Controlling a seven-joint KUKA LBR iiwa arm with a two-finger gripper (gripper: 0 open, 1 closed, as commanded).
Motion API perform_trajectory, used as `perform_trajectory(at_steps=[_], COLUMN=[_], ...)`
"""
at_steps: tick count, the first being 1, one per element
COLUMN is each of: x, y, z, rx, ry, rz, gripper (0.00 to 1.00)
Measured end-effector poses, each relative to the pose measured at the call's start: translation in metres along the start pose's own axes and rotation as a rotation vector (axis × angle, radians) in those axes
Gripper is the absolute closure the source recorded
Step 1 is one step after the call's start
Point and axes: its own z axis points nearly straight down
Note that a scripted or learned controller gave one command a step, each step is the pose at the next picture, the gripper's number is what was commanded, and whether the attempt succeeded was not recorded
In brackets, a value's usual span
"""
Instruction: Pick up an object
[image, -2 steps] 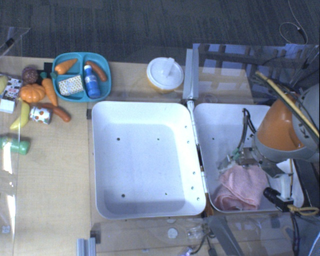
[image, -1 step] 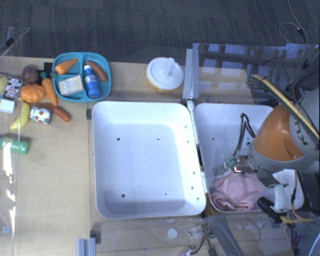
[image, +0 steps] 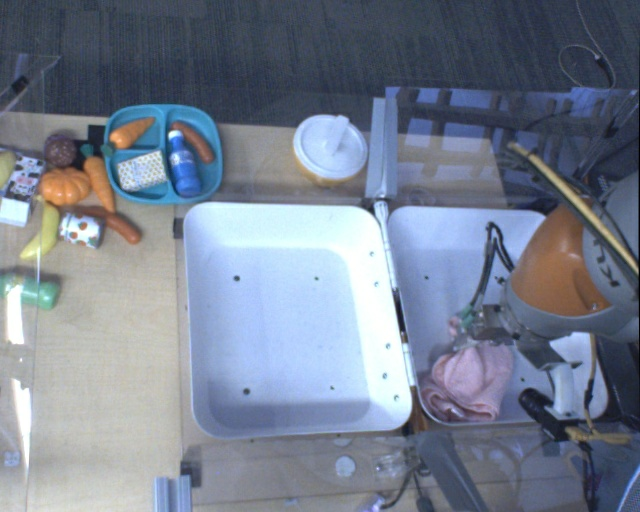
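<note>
A crumpled pink cloth (image: 467, 381) lies in the right bin (image: 440, 250), against its near-left corner. My gripper (image: 483, 326) hangs straight over the cloth's far edge, low in the bin and touching or nearly touching the fabric. The grey wrist and orange band (image: 562, 265) lean in from the right and hide the bin's right side.
The left bin (image: 285, 315) sits beside the right one, with a raised divider (image: 393, 290) between them. A white lidded cup (image: 330, 147) stands behind the bins. A blue divided plate (image: 165, 155) and loose toy foods (image: 75, 195) lie at the far left of the bench.
</note>
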Motion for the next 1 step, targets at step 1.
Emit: perform_trajectory(at_steps=[1], x=[0.0375], y=[0.0354], z=[-0.0805], rx=[0.029], ry=[0.015], rz=[-0.175], gripper=[1.00])
